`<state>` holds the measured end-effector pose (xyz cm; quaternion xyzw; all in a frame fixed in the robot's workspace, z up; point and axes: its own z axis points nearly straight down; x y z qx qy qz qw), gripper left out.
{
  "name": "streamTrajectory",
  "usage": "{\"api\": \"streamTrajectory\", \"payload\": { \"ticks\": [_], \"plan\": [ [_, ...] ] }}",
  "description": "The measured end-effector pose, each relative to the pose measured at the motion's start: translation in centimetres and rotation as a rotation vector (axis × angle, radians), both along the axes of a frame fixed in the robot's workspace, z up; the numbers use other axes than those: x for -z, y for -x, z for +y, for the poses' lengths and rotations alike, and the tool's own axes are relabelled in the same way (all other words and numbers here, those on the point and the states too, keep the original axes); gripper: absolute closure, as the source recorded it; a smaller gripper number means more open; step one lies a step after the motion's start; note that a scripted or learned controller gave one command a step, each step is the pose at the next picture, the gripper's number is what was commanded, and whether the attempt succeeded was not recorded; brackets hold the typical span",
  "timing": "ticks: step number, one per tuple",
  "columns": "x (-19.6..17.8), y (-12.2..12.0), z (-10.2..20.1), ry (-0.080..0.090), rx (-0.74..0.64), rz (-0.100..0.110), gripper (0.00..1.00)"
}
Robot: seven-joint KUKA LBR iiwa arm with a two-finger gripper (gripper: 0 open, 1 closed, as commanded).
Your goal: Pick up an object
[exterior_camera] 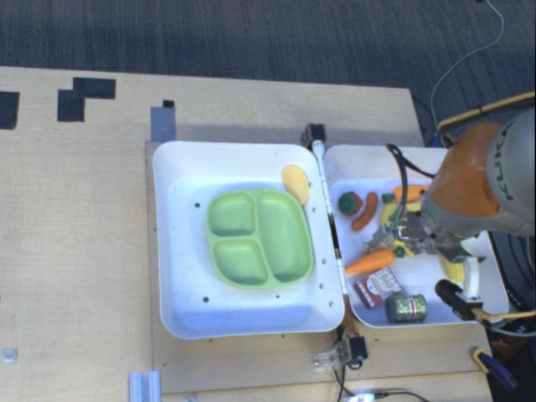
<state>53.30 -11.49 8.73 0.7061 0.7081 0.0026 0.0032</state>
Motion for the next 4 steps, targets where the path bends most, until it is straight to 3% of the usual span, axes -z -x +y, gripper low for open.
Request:
{"api": "streamTrajectory", "payload": {
  "ticks": [1, 2, 3, 4],
  "plan": [
    [-1.2, -0.2, 0.0, 0.002, -0.001, -0.007, 1.00],
    [-9.8, -2.5, 17.2, -0.004, -0.004, 0.005, 1.00],
    [-9.7, -2.5, 17.0, -0.002, -0.001, 0.006, 0.00],
    [-5.9, -0.2, 19.0, 0.017, 0.012, -0.004, 0.00]
  ]
}}
